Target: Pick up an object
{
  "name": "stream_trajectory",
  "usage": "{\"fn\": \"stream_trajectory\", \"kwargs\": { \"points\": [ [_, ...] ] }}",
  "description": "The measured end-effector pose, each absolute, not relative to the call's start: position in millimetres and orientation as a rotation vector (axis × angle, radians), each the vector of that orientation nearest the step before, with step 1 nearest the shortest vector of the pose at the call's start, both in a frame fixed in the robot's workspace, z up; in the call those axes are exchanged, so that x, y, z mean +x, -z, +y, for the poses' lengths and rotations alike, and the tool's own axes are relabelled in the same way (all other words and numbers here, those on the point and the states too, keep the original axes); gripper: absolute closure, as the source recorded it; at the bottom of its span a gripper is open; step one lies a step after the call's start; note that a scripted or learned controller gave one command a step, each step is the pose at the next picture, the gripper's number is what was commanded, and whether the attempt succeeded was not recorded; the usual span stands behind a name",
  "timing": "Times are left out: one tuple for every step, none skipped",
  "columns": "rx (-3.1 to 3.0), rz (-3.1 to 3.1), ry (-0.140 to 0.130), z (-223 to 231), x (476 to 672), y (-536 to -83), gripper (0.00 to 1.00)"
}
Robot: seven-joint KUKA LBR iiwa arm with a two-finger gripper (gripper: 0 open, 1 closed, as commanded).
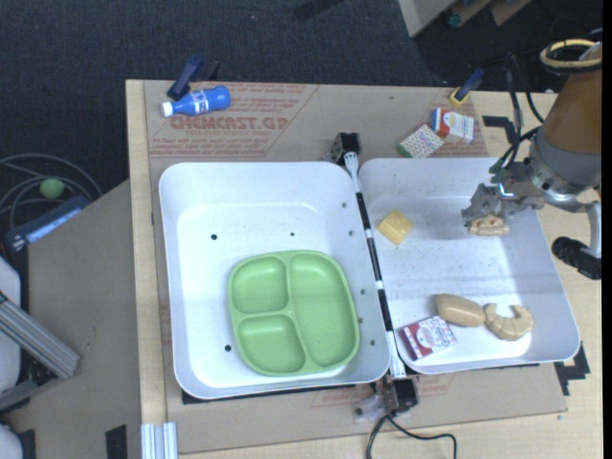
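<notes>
The right bin (535,256) holds a yellow block (395,227) near its left wall. Along its front lie a tan bread roll (458,309), a pale croissant-shaped piece (510,322) and a red-and-white packet (427,337). A small brown-and-tan item (491,225) lies toward the back right of this bin. My gripper (486,205) hangs directly over that item, close to or touching its top. The grey arm with its orange band (574,122) comes in from the right edge. A green divided plate (292,311) sits in the left bin (191,218).
Behind the bins, a blue-and-white bottle (197,101) lies on the cardboard at the left. Two small printed packets (422,142) (455,124) lie at the right. A black clamp (346,146) sits where the bins meet. Cables run at the far right.
</notes>
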State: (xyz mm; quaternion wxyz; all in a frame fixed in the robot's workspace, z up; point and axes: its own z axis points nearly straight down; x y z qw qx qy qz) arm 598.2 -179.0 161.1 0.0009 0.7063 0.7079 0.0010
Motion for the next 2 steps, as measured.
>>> {"fn": "stream_trajectory", "kwargs": {
  "points": [
    [2.217, 2.222, -0.003, -134.9, 606.7, -210.4, 1.00],
    [2.222, 2.225, 0.000, -55.7, 577.0, -223.4, 1.00]
  ]
}}
